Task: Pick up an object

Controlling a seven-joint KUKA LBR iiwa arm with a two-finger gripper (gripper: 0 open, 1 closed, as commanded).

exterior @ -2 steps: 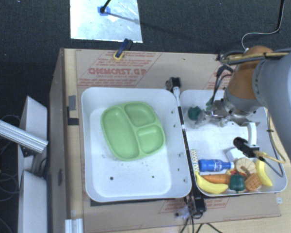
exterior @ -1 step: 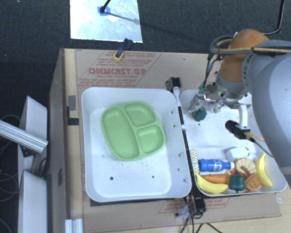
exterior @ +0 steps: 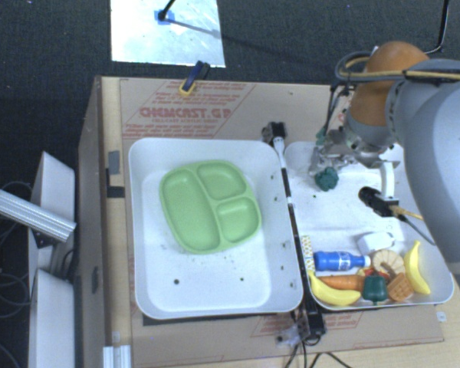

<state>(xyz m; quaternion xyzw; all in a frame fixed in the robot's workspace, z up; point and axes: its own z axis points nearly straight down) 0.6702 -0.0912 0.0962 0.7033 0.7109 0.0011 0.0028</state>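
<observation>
Right, gripper [exterior: 326,162] sits right over a teal object [exterior: 326,179] in the right bin [exterior: 339,219]; its grip I can't tell, so nothing's clearly lifted yet.

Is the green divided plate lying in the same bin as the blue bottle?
No, the green divided plate lies in the view's left bin, while the blue bottle sits in the right bin.

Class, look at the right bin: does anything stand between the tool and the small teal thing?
Nothing visible does. The tool is right at the teal thing; the other toys crowd the bin at its near end.
</observation>
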